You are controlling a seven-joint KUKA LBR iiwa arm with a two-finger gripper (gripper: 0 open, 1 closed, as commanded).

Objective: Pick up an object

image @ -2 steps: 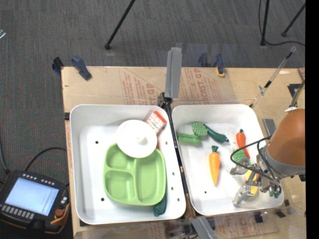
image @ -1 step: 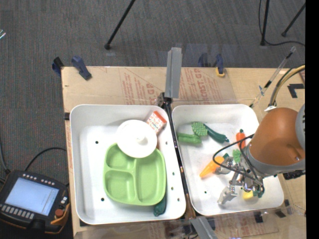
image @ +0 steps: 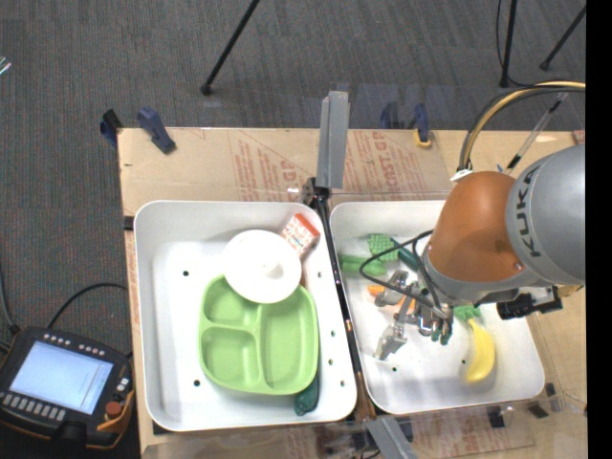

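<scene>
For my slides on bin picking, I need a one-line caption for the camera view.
KUKA arm's pincer low in the right bin beside a banana; green tray and white plate in the left bin.

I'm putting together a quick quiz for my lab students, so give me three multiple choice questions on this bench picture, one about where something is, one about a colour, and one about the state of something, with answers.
1. Where does the banana lie?
A. In the left bin
B. In the right bin
C. On the floor

2. What colour is the divided tray?
A. Green
B. Blue
C. Red

3. How does the white round plate sit?
A. Standing on edge against the bin wall
B. Hanging from the gripper
C. Flat, overlapping the divided tray's upper edge

Answers:
1. B, the banana rests near the right bin's lower right corner, beside the gripper.
2. A, the tray in the left bin is light green.
3. C, the plate lies flat, covering part of the tray's top rim.
</scene>
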